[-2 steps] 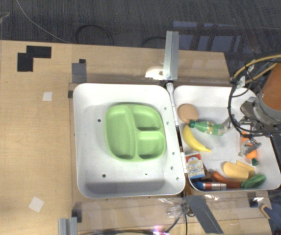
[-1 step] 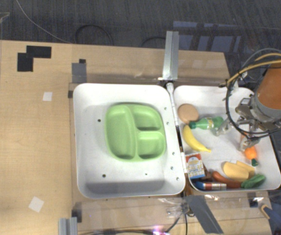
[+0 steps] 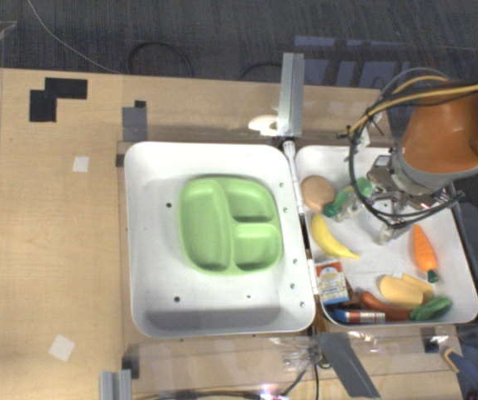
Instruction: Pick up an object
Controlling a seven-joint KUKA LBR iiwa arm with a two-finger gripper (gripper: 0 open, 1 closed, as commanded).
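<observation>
A green divided tray lies in the left white bin on the counter, well left of the tool.

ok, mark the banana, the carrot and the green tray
banana point(image 3: 332, 238), camera view, mid-curve of the body
carrot point(image 3: 424, 250), camera view, middle of the orange body
green tray point(image 3: 209, 223), camera view, floor of the long left compartment

Left of the gripper, the green tray looks like smooth matt plastic, its white bin faintly glossy. Just beside the gripper, the banana looks like shiny plastic. The bench is pale wood.
</observation>
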